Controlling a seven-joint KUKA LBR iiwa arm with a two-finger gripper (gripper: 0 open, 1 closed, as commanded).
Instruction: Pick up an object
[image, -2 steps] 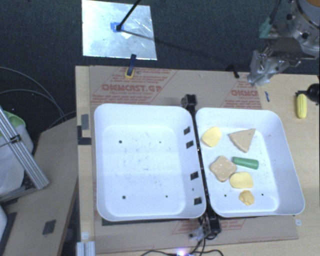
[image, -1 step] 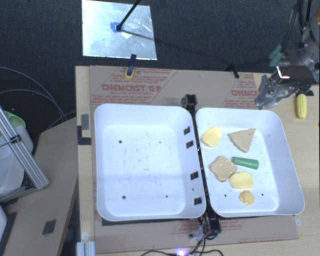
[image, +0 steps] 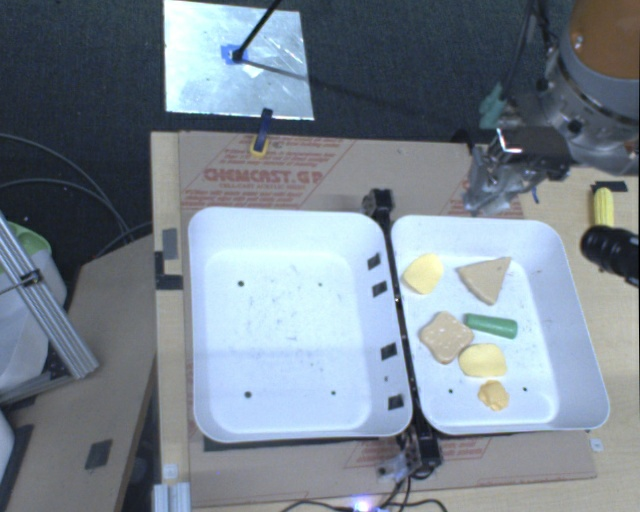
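**A:** Where is the arm?

**B:** The grey arm (image: 590, 90) comes in from the far right corner. Its gripper (image: 492, 190) hangs above the far edge of the right bin (image: 570, 330), over the cardboard sheet (image: 330, 165) beneath both bins. I cannot tell whether the jaws are apart or together; nothing visible sits between them.

**A:** And the objects to pick?

**B:** All lie in the right bin. A yellow lump (image: 423, 272) rests towards the far left, a tan wedge (image: 485, 279) just right of it. Nearer, a tan toast-shaped piece (image: 445, 337) lies just beside a green cylinder (image: 490, 325). Nearer again, a yellow rounded piece (image: 482, 361), then a small yellow piece (image: 493, 396).

**A:** The left bin?

**B:** The left bin (image: 285, 320) is a shallow white tray with faint specks on its floor.
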